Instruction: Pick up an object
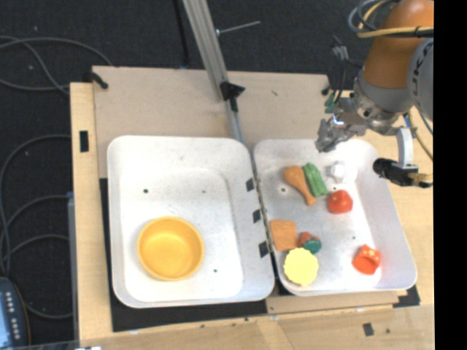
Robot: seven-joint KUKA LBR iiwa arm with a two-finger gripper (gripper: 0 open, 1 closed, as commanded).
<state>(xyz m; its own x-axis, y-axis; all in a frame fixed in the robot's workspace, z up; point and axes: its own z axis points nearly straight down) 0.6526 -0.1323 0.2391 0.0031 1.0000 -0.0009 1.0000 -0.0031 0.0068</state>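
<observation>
At the left of the frame sits the left shallow white bin (131, 159), and in its lower left part rests a round yellow plastic bowl (171, 248), upright, alone there. A slanted grey metal rail (208, 39) runs from the top centre of the frame down to the seam between the 2 bins.

The right shallow white bin (383, 203) holds the small items. Near its left wall lies a square tan block (283, 233), and just below it a round pale-yellow disc (300, 267) near the bin's lower edge. Touching the disc's upper right is a small red and green toy piece (310, 243). Higher up, in the middle of the bin, an orange drumstick-shaped toy (299, 182) lies slanted, with a green oblong toy (315, 179) right against its right side. Just right of those is a small white lump (336, 171), and below that a red rounded toy (339, 202). In the lower right of the bin sits a red-orange toy (366, 259), well apart from the others.

At the upper right, the grey arm with the orange band (398, 42) reaches in. Its gripper (330, 137) hangs over the upper edge of the right bin, above the white lump; nothing is between its fingers, and whether they are apart or together cannot be told.
</observation>
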